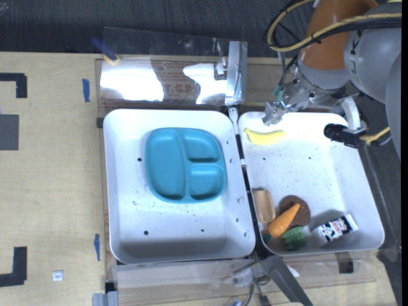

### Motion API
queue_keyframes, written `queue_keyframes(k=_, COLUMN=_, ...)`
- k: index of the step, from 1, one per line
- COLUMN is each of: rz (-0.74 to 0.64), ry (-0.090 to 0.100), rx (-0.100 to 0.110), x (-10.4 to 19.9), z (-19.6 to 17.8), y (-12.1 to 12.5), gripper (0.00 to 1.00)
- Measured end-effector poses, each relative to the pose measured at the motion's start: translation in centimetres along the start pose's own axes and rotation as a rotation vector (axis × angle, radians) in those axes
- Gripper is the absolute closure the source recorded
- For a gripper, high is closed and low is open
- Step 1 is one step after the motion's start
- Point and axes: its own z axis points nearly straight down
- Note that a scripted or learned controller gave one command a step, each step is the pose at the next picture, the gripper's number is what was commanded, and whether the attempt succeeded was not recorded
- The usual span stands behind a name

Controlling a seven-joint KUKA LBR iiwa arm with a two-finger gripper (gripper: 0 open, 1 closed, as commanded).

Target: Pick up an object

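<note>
My gripper (275, 111) hangs at the far left rim of the right bin (319, 164), just above a yellow banana (264, 136) that lies against the bin's back left corner. At the front of that bin lie an orange carrot (283, 221), a brown round cookie (297, 209), a green broccoli piece (294, 238), a tan bread slice (262, 204) and a small black-and-white carton (335, 228).
The left bin (127, 222) holds a blue divided plate (185, 164). A shiny clear panel (166, 75) and a metal bracket (233, 75) stand behind the bins. The arm's orange band (335, 27) and cables rise at the upper right.
</note>
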Motion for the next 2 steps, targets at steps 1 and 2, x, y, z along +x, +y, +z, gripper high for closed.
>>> queue_keyframes(k=1, rz=-0.065, ry=0.000, rx=0.006, x=-4.12, z=-0.52, y=-1.21, gripper=1.00)
queue_keyframes(k=2, rz=-0.066, ry=0.000, rx=0.006, x=-4.05, z=-0.49, y=-1.19, gripper=0.00)
